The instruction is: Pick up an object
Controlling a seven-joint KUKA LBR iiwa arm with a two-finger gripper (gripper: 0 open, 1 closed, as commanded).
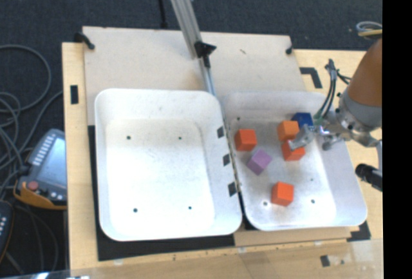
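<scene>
While orange cubes (291,140) crowd the gripper (302,140), a purple block (259,161) lies nearby.

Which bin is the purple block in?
Right bin. The purple block lies on its floor, between orange blocks, apart from the gripper.

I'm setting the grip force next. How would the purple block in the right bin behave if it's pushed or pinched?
The purple block looks like a small flat-faced cube, so it would probably slide rather than roll on the right bin floor. It appears solid and stiff, likely light. It lies turned at an angle, so a pinch might twist it.
</scene>
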